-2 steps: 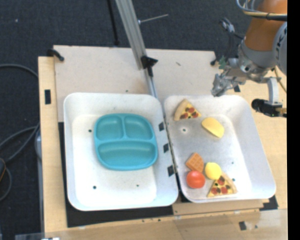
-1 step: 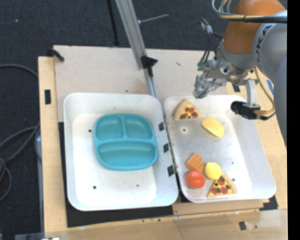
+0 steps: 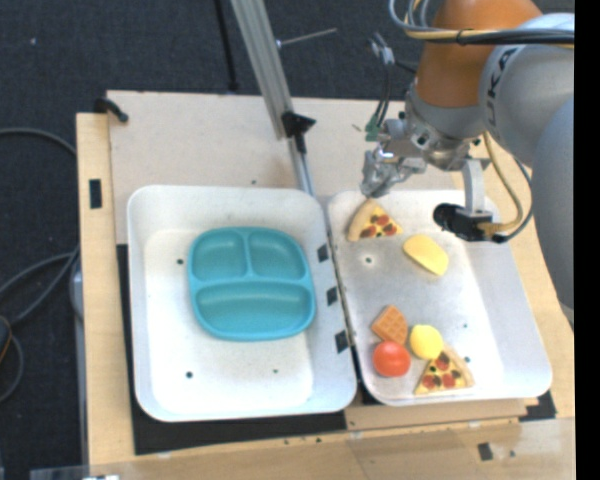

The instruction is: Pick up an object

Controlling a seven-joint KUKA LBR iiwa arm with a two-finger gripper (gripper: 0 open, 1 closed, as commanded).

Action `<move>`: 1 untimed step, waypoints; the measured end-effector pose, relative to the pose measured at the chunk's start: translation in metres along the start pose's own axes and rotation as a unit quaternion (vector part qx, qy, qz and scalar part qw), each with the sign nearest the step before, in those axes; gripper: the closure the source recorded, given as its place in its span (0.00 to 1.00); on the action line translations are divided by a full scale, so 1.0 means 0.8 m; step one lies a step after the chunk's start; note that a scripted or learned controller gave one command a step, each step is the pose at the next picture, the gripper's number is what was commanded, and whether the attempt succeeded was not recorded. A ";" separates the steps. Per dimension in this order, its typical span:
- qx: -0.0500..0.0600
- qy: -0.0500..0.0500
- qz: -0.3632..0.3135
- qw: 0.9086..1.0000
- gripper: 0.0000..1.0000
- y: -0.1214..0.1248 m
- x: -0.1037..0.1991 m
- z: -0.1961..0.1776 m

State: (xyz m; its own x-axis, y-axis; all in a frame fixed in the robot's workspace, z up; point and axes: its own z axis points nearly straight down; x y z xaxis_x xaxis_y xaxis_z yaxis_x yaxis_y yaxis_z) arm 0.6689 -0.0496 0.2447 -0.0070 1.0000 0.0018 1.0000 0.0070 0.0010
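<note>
Toy pizza slice (image 3: 373,224) at top left of right bin (image 3: 510,298), small, light, stiff, best pinched across both long edges, just under gripper (image 3: 382,178), open or shut too hard to tell, yellow toy lemon (image 3: 426,254) near.

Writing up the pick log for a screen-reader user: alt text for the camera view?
The end effector hangs over the far corner of the right bin, just above a pizza slice toy. That bin also holds a yellow lemon-like piece, a waffle, a tomato, a small yellow fruit and a second pizza slice. The left bin holds a teal divided plate.
</note>
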 end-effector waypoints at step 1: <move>0.001 0.000 -0.001 1.000 1.00 -0.012 0.079 -0.003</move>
State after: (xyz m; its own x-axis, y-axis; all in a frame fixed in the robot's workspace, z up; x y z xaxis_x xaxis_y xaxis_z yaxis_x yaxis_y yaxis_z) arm 0.6592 0.0131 0.2471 -0.0082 1.0000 0.0024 1.0000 0.0082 -0.0003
